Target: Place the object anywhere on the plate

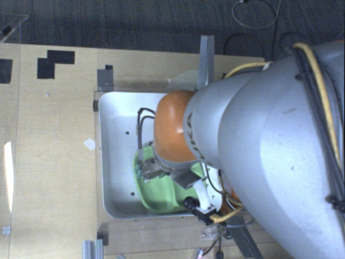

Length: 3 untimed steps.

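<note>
Gripper [148, 169]: over green plate [156, 196] in white bin [116, 144] | claw state: can't tell, wrist blocks view | obj: hidden, location n/a | risk: release off-plate if not centred, obj lands on bin floor

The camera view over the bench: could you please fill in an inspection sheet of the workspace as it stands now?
Surface: light wooden bench with black marks at its far left; a white bin sits on it.
Job's things: a green plate lies in the bin's near part, largely covered by the arm; the object to place cannot be made out.
Clutter: a small white scrap on the bench, left of the bin.
Grippers: the gripper is low over the plate; its state cannot be judged.
Cables: black cables run along the wrist; a yellow hose runs along the arm; a thin cable loops on the floor.
Surroundings: dark carpet beyond the bench.
</note>
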Each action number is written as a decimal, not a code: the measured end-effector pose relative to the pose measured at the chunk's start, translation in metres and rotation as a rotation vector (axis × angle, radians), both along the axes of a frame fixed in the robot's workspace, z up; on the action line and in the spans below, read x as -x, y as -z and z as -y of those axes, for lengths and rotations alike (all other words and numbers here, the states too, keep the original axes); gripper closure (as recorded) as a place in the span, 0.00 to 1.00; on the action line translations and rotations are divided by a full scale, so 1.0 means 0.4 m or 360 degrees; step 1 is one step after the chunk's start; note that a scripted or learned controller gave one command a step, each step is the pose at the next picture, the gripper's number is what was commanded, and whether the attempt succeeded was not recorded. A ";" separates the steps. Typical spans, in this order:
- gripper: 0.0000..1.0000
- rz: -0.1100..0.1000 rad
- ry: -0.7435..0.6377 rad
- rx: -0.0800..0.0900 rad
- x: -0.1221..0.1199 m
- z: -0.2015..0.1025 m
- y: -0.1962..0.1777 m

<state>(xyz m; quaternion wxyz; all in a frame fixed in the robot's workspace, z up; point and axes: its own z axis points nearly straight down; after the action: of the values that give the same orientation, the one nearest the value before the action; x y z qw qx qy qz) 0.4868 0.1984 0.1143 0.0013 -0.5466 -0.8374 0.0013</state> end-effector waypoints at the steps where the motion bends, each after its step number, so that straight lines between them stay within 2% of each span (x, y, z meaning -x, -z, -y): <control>1: 1.00 0.0007 0.0120 -0.0002 -0.003 -0.023 -0.259; 2: 1.00 0.0005 0.0066 0.0000 -0.002 -0.073 -0.239; 3: 1.00 0.0005 -0.0387 -0.0002 -0.003 -0.069 -0.206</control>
<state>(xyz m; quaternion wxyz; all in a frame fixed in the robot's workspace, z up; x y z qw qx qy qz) 0.4878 0.2259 0.1968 0.0002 -0.4412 -0.8974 -0.0001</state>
